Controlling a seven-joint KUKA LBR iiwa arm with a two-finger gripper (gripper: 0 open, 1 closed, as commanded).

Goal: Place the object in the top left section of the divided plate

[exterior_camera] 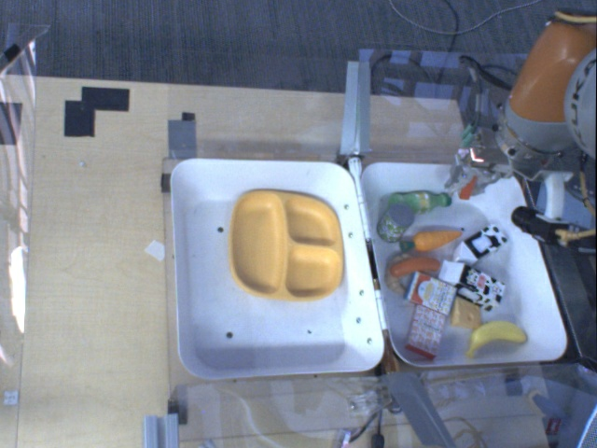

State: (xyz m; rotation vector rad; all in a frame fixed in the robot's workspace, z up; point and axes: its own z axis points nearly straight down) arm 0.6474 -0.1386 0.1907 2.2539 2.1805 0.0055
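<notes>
No text, brand, number or sign can be read anywhere. The red carton (425,329) near the front edge of the right bin (552,339) carries a printed pattern, but it is too small and blurred to make out as letters. The small box (435,294) just behind it shows red and white print, equally unreadable. The two black-and-white cartons (484,242) (481,287) toward the bin's right side bear only cow-like patches, no legible words. The black tape shapes (93,108) at the far left corner of the bench (84,250) are plain blocks, without any lettering.
</notes>
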